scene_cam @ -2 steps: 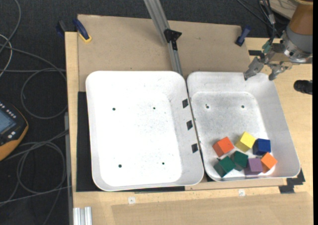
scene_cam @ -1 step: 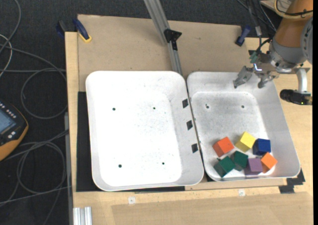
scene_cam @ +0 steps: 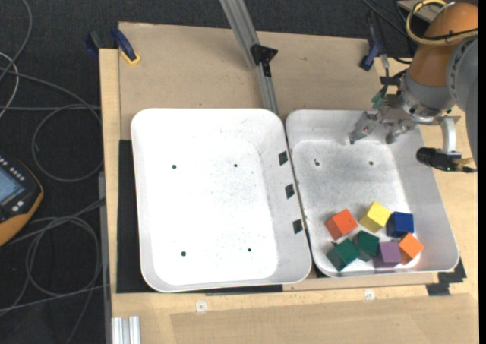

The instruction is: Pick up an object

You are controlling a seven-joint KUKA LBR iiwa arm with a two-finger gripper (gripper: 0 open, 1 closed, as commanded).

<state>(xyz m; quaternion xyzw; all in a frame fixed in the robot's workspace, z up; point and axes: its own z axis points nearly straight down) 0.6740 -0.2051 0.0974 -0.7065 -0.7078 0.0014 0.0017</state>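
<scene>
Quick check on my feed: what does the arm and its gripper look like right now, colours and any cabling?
The arm is grey with a wide orange band above the wrist and a yellowish cable looped at its top. The gripper is a small grey metal unit with two splayed fingers and thin wires at its wrist. A black fitting sticks out beside it.

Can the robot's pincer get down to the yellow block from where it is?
Probably yes. The pincer hangs over the far end of the right bin, and the yellow block sits at the near end with its top uncovered, though other blocks crowd its sides.
</scene>
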